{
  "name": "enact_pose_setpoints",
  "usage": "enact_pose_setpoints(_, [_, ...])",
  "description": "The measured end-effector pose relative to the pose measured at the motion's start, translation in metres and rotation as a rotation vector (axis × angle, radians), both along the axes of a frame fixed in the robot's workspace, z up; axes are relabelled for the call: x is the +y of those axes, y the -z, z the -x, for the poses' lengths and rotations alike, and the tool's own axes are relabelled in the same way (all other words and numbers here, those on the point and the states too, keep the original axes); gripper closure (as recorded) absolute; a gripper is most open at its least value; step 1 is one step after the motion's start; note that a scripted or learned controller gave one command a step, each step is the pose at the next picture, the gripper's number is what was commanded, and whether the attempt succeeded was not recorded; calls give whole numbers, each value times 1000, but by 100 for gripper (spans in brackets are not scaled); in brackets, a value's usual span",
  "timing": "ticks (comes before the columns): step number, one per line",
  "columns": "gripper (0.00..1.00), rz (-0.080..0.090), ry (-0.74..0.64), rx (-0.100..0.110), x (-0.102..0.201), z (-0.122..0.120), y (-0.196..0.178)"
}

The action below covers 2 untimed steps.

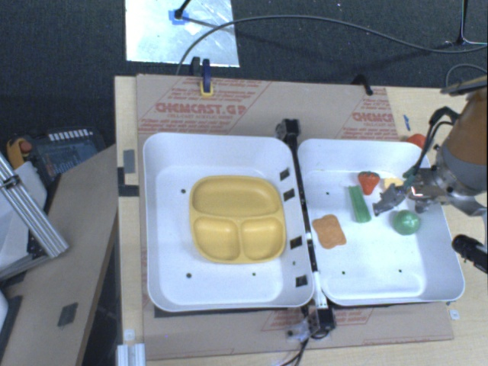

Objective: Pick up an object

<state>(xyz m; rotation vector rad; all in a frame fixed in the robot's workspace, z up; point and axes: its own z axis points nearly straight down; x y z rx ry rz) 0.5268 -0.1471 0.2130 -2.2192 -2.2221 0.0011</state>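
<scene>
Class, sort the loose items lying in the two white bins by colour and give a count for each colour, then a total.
Green: 2, the green stick and the green ball
Red: 1, the strawberry
Orange-brown: 1, the flat biscuit-shaped piece
Yellow: 2, the divided tray and a small yellow piece partly hidden by the tool
Total: 6

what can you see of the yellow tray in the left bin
The yellow tray is a rounded-corner plate of matte, plastic-looking material, split into one wide compartment at the back and two smaller ones at the front. It lies flat, right side up, near the middle of the left bin, with nothing in it.
</scene>
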Motion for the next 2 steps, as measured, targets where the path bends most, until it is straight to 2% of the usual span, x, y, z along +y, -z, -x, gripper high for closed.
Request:
enact_pose_setpoints(1, [0,-1,0,2,11,3,52])
enact_pose_setpoints(2, [0,-1,1,2,9,11,98])
